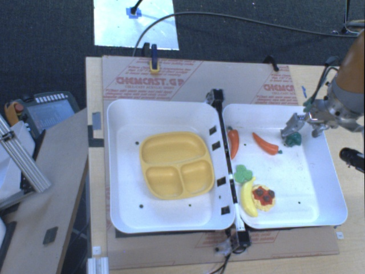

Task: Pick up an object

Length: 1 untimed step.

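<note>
A small dark green lump (293,139) sits in my right bin (325,170), close to the far right corner and just under my jaws (302,127). Whether it lies between them or just beside them I cannot tell, nor whether they are spread or closed. The bin's right wall runs close by, so room on that side is tight; toward the middle the smooth white floor lies bare. An orange pepper (266,143) lies near to the left, tapered and glossy. A second orange pepper (234,143) hugs the left wall. Toward the near edge a knobbly green piece (243,173) touches a curved yellow banana (247,198) and a round yellow disc with red spots (264,196). The left bin (122,153) holds a yellow three-part tray (174,164) with rounded corners. Both bins rest on brown cardboard (188,76) on the desk.
</note>
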Each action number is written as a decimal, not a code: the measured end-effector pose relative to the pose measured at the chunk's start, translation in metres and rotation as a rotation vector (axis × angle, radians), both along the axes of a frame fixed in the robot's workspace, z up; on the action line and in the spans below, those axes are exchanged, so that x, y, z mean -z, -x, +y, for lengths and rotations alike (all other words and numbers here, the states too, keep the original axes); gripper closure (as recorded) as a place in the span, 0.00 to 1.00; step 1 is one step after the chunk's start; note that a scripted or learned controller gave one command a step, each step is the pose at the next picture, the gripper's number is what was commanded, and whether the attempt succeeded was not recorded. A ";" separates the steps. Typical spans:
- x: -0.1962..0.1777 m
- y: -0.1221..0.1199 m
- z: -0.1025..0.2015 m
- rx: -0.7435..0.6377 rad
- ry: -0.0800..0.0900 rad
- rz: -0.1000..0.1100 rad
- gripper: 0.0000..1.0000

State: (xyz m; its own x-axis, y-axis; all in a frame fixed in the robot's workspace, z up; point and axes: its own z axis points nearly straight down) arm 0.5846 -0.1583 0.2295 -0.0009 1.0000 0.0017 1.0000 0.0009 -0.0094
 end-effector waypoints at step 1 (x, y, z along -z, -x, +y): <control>-0.006 -0.002 0.000 -0.002 0.002 -0.011 0.00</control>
State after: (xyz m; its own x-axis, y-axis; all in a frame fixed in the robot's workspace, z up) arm 0.5870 -0.1580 0.2354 -0.0033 1.0000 -0.0002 1.0000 0.0033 0.0013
